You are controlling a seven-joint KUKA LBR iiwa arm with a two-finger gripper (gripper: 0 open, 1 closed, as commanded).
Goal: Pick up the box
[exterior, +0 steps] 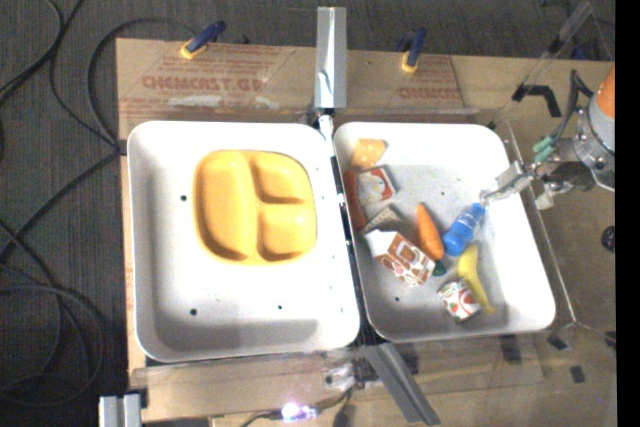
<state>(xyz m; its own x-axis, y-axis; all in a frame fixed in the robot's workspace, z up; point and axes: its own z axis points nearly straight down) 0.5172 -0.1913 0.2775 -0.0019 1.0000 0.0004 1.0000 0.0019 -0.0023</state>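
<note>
The bench [150,85] carried two shallow white bins side by side. The left bin [160,315] held a yellow divided tray [256,205], lying flat near the bin's middle.

The right bin [520,295] held a cluster of small items. The box [403,258], white with red-brown print, lay tilted near the middle of this bin, just left of the carrot [429,230] and touching or nearly touching it. A second red-and-white packet [373,186] lay near the bin's left wall, above the box. An orange-yellow piece [368,151] sat in the upper left corner of the bin. A blue bottle [463,228] lay slanted just right of the carrot. A banana [473,277] lay below the bottle, and a small red-and-white can [459,300] lay beside the banana's lower end, toward the bin's front wall.

The arm [600,130] reached in from the right edge, above the right bin's right rim. The jaws [497,192] hung over the bin's upper right part, just above the blue bottle's cap and well apart from the box. Whether the jaws were open or closed could not be told; nothing was seen between them.

Blue-and-yellow clamps [202,39] held the cardboard at the bench's far edge.
</note>
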